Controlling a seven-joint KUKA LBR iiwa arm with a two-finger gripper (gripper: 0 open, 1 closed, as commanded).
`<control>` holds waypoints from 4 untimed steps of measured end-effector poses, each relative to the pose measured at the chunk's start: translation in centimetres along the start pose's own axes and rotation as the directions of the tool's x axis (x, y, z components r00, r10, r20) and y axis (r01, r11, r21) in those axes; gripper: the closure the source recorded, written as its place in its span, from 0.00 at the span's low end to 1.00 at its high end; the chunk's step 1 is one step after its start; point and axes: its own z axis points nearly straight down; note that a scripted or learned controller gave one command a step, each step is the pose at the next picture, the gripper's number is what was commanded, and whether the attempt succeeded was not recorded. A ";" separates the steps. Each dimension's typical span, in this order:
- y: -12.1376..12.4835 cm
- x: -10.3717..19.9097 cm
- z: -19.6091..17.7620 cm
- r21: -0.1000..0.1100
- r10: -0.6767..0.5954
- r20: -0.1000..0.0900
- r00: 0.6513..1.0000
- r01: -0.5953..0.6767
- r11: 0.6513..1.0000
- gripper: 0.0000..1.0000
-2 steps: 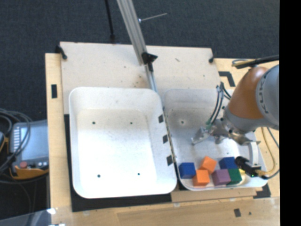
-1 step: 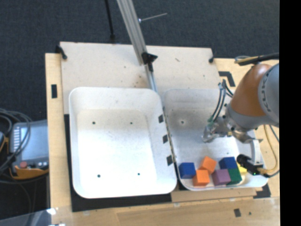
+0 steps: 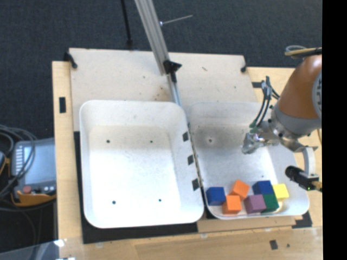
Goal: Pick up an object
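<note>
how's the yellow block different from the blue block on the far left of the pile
The yellow block is yellow and sits at the right end of the cluster, touching the green block. The blue block is blue, looks slightly larger, and sits at the left end, beside an orange block. Both are cubes lying in the right bin.

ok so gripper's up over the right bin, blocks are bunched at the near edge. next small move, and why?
Probably shift the gripper toward the near edge of the right bin before descending. It hangs over a bare part of the bin floor, apart from the blocks, which cluster along the near edge. The orange block at the top of the cluster looks the closest and least hemmed in.
</note>
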 end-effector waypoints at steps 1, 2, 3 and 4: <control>-0.2 -0.9 -4.9 0.000 0.000 0.000 1.000 0.000 1.000 1.00; 0.0 -1.1 -7.9 0.002 0.001 -0.001 1.000 -0.001 1.000 1.00; 0.7 4.5 -8.7 0.003 -0.003 -0.003 1.000 0.003 1.000 1.00; 1.4 9.6 -9.3 0.003 -0.003 -0.003 1.000 0.003 1.000 1.00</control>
